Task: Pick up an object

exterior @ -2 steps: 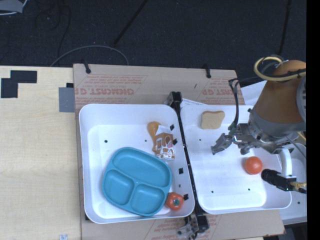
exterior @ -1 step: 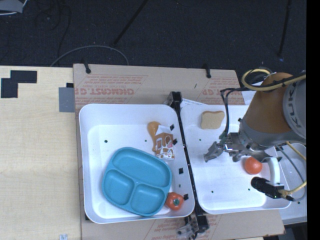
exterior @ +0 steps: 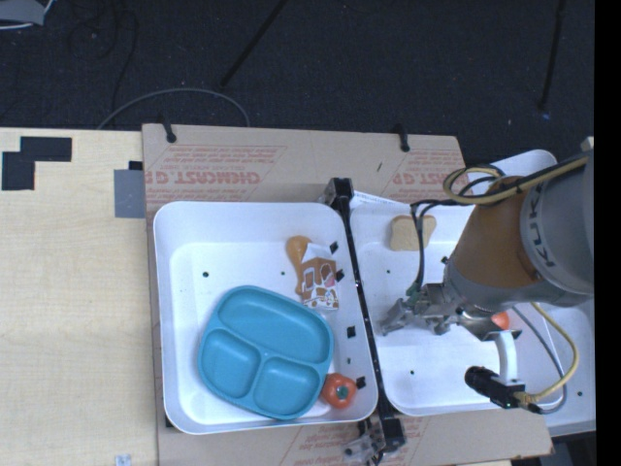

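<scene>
My gripper (exterior: 393,318) hangs low over the left part of the right bin (exterior: 427,396), close to the divider between the bins, with nothing visible in it. A tan bread-like piece (exterior: 411,232) lies at the far end of that bin, well apart from the gripper. The left bin (exterior: 179,260) holds a blue divided plate (exterior: 264,350), a red tomato (exterior: 339,390) at the plate's near right corner, and a brown-spotted giraffe toy (exterior: 315,278) near the divider.
The black divider rail (exterior: 354,289) runs between the two bins just left of the gripper. The arm's orange band and grey body (exterior: 514,246) cover the right bin's right half. A small orange-red bit (exterior: 500,319) peeks out beneath the wrist.
</scene>
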`<move>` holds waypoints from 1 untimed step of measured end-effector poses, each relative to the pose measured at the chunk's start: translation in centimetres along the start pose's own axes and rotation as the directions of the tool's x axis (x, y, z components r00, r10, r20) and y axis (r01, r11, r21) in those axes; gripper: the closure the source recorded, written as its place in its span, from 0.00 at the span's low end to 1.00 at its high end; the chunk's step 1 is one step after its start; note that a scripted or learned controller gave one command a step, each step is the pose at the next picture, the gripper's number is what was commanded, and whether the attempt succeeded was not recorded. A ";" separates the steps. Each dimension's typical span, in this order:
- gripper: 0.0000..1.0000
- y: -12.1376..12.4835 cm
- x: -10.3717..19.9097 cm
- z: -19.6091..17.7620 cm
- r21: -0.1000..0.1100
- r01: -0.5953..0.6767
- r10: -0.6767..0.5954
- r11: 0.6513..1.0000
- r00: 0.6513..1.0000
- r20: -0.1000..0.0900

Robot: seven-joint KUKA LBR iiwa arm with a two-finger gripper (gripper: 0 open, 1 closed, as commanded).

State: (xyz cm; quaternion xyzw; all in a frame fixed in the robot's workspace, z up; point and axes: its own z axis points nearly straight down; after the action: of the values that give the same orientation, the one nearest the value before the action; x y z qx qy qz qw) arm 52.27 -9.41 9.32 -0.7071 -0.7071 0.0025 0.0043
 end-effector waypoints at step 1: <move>0.00 -0.1 0.0 0.6 -0.004 -0.003 0.003 1.000 1.000 0.001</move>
State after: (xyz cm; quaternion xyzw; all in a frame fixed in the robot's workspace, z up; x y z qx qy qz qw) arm 52.18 -9.42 8.70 -0.7082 -0.7060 0.0013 0.0026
